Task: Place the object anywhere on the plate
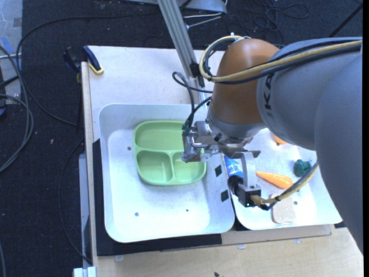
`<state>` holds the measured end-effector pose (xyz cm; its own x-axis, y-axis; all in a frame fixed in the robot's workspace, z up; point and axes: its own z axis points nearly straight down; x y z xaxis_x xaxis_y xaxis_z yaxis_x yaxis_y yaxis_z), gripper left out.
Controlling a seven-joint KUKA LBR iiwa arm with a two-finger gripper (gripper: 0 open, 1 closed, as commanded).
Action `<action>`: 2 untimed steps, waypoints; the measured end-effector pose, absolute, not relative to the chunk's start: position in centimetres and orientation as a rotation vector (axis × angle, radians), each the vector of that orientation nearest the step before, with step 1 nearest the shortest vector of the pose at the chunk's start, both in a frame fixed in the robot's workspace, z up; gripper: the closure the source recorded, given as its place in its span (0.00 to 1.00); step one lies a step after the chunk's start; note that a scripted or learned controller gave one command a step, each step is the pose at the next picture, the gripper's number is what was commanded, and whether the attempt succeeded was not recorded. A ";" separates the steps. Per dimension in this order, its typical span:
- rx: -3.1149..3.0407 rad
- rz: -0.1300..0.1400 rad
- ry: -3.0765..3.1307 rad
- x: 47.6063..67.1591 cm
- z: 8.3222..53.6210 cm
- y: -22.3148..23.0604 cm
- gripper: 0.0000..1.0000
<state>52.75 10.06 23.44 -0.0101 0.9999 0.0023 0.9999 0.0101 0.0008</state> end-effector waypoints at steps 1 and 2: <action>-2.209 -0.001 -2.232 50.6 24.2 15.1 1.00; -2.211 0.000 -2.231 49.6 24.2 19.9 1.00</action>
